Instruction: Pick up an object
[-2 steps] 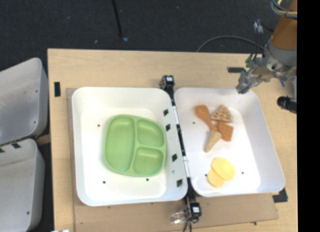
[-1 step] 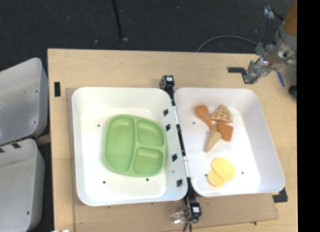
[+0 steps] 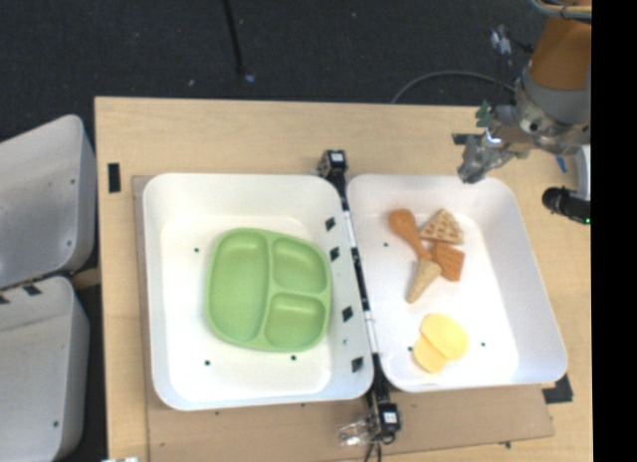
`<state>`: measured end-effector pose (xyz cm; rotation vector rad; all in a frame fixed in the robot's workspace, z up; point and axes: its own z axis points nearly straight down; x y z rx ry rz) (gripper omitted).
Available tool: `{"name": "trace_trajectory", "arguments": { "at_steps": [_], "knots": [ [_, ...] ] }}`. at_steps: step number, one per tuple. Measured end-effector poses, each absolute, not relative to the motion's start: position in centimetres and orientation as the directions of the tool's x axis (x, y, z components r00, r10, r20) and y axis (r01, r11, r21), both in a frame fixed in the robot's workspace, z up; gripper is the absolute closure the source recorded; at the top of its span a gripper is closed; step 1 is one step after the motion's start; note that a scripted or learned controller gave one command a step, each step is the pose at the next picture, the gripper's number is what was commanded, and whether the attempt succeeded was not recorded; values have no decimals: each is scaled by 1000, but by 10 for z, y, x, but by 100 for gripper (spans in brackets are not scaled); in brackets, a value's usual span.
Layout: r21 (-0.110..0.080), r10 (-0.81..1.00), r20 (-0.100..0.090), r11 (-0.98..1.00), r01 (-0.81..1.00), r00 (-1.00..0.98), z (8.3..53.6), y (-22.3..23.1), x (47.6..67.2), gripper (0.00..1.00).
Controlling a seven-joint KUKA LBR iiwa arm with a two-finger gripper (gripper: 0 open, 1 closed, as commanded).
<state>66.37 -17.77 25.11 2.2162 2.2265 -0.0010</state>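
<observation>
In the camera view, the gripper (image 3: 478,166) hangs at the far right corner of the right bin (image 3: 528,251), above its rim; whether it is released or clenched cannot be told. The toy food pieces (image 3: 430,244) and yellow pieces (image 3: 439,343) lie untouched on the bin floor, so nothing is picked yet. The green tray (image 3: 267,289) sits in the left bin (image 3: 169,281).

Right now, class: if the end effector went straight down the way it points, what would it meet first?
Probably the far rim of the right bin, away from the food pieces; the end effector hangs above that edge, though depth is unclear.
</observation>
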Motion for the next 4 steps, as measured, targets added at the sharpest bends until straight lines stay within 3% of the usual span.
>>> {"name": "trace_trajectory", "arguments": {
  "at_steps": [3,4],
  "knots": [
    [-1,1000,1,6,1000,-6,244,-32,599,100],
    [-1,1000,1,6,1000,-6,237,24,585,100]
  ]
}}
